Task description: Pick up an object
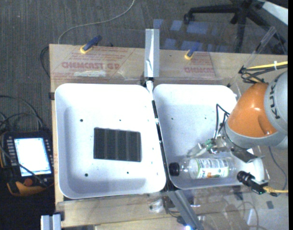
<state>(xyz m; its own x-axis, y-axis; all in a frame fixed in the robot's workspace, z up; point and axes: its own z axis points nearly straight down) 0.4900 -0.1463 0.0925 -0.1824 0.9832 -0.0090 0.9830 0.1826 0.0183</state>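
A clear plastic bottle (pixel 205 168) with a black cap and a green and orange label lies on its side along the front wall of the right bin (pixel 185 104), cap pointing left. My gripper (pixel 207 149) hangs low in that bin, just above and behind the bottle's middle, under the arm's orange band (pixel 249 114). I cannot tell whether it touches the bottle. A flat black ribbed rectangle (pixel 117 144) lies in the middle of the left bin (pixel 74 99).
The two bins meet at a dark seam (pixel 156 128). A metal post (pixel 151 51) stands behind them on the wooden bench. Cables (pixel 261 68) run along the arm at the right. A handheld controller with a lit screen (pixel 29 157) lies off the bench to the left.
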